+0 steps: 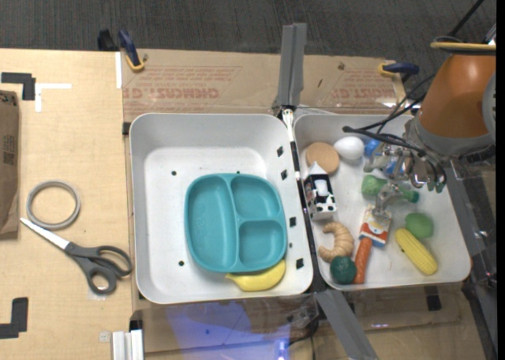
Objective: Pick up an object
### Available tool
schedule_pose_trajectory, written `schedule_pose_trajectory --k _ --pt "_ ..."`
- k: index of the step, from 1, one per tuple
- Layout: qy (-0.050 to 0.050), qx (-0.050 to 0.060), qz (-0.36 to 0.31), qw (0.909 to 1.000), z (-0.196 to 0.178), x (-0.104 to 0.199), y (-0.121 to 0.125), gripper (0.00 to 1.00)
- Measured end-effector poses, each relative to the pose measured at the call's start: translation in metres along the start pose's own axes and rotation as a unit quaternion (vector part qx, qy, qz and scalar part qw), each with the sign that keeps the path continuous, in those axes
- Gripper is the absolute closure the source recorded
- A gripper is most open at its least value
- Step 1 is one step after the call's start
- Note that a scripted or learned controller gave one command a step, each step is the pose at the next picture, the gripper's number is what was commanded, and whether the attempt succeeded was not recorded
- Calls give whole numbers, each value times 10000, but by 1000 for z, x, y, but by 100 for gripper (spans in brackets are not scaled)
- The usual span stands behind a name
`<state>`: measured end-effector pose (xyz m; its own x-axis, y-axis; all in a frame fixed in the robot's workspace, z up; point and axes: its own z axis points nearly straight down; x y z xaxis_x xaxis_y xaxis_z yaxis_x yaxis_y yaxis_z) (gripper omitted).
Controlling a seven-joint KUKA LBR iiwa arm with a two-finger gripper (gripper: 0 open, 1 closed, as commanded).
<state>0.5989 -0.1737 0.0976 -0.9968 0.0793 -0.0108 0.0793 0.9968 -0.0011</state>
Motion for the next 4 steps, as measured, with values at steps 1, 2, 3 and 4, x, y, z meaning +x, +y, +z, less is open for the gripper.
schedule_pose_trajectory --k 1,2,3,4 --pt "0 0 0 10000 0 0 0 0" --pt "-3 5 353 9994 0 -17 4 0" --pt "-5 8 683 9977 0 -29 15 0" --pt "-26 9 667 9978 -11 -31 16 100"
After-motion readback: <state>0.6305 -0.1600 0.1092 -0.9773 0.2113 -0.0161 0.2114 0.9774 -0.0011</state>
